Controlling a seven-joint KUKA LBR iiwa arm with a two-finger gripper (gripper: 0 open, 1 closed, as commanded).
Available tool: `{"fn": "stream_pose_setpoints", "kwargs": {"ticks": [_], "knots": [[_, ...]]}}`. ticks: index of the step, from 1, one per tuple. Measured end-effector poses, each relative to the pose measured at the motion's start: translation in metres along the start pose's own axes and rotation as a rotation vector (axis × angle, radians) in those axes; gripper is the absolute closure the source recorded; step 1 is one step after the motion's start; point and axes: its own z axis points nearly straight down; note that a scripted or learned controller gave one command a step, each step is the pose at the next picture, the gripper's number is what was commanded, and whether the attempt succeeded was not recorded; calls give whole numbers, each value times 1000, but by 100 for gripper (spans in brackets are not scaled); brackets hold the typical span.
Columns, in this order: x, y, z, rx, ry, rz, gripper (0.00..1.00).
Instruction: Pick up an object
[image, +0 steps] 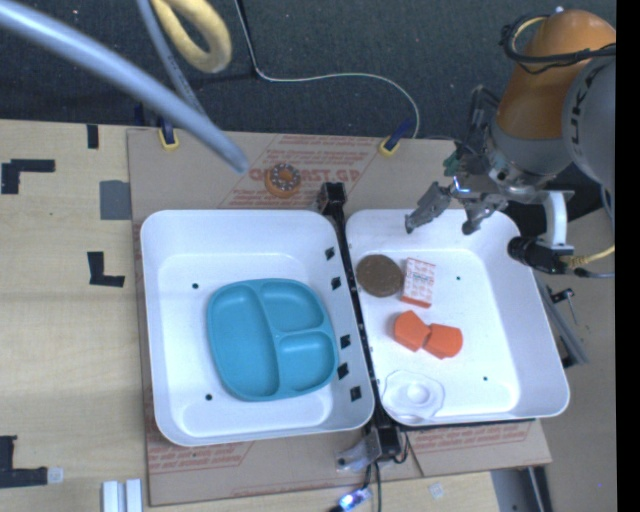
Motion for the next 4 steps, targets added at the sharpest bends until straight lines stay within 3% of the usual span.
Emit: {"fn": "stream_pose_setpoints", "kwargs": {"ticks": [1,2,4], "knots": [[0,2,-8,-13,-1,-3,0],[-7,-4,41,-10,-3,-2,0],[9,-16,143,-9,-2,-3,0]]}}
